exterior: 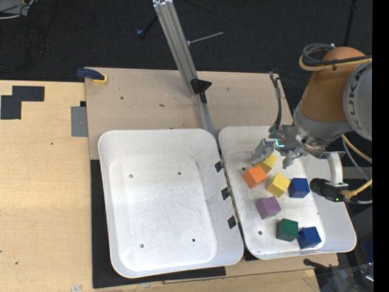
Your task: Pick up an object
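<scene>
My gripper [273,154] hangs over the upper part of the right bin [340,239], with its fingers spread open. A small yellow block [268,162] lies right under it, between the fingers, still on the bin floor. An orange block [255,175] touches that one at its lower left. Below are another yellow block [278,184], a blue block [298,188], a purple block [267,207], a green block [287,230] and a second blue block [309,236].
The left bin [158,199] sits beside the right one, with black clips along the shared edge. A slanted aluminium rail [182,59] rises behind the bins. The arm's grey and orange body [331,96] fills the right side.
</scene>
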Controlling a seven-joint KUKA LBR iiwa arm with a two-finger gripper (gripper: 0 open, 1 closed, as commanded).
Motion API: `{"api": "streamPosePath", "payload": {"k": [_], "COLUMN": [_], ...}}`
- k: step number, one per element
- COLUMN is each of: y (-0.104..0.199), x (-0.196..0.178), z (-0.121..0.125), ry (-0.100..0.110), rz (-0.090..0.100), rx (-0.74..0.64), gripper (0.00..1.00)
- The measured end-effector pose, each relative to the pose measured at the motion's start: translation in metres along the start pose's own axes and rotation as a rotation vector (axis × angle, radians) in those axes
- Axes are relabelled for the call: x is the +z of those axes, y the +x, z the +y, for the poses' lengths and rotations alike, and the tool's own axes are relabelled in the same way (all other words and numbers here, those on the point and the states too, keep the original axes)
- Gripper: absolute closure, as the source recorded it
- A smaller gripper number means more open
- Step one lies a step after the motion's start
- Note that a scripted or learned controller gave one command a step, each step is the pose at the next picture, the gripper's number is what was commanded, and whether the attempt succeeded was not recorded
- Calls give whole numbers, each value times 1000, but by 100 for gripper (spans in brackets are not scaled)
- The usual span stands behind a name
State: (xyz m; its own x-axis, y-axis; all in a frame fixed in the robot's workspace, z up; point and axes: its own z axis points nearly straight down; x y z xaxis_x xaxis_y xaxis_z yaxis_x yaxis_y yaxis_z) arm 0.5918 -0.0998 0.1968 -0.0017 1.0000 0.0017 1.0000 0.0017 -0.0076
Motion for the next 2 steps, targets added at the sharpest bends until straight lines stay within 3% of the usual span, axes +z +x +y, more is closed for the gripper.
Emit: {"api": "streamPosePath", "payload": {"k": [1,2], "y": [-1,-6], "x": [-2,44], "z": [1,-4], "ry": [-4,1], "rz": [-1,-1], "rx": [3,2], "gripper": [0,0]}}
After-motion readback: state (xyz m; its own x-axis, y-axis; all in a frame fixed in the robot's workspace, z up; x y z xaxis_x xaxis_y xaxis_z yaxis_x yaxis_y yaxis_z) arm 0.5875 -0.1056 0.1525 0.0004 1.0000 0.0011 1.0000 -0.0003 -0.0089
